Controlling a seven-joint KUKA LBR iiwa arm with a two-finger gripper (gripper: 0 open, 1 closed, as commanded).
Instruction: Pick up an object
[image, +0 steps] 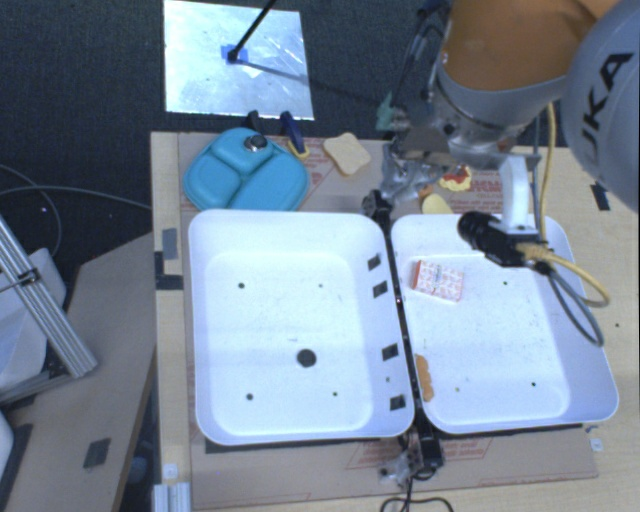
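End effector (398, 178) at the far end of the seam between the two bins, just past the rims, under the grey and orange arm (500, 60). Spread or pressed together: cannot tell, with the tip a blur of metal against clutter. Nothing seen pinched in it.

Likeliest target, as a judgement: patterned packet (438, 279), red on white, flat on the floor of the right bin (560, 400), in its near-left quarter by the divider. From the end effector, nearer the camera and a little to the view's right. Long axis roughly across the bin, slightly tilted. Open floor on every side, so room for a straight descent.

Other candidates: a tan piece (424, 377) tight against the divider wall in the same bin, awkward to straddle; a dark disc (306, 358) low in the left bin (220, 250), well apart from the end effector; a yellow lump (435, 204) at the right bin's far rim, just beside the tip, on or past the rim not clear.

On the tabletop (170, 300) beyond the bins: a blue tray (247, 172) and a toast slice (347, 153), both outside.

Hard to read: a black fitting (488, 238) with a yellow cable (570, 280) overhanging the right bin's far part, covering some floor there. Height of the end effector above the bins not judgeable from this slant.
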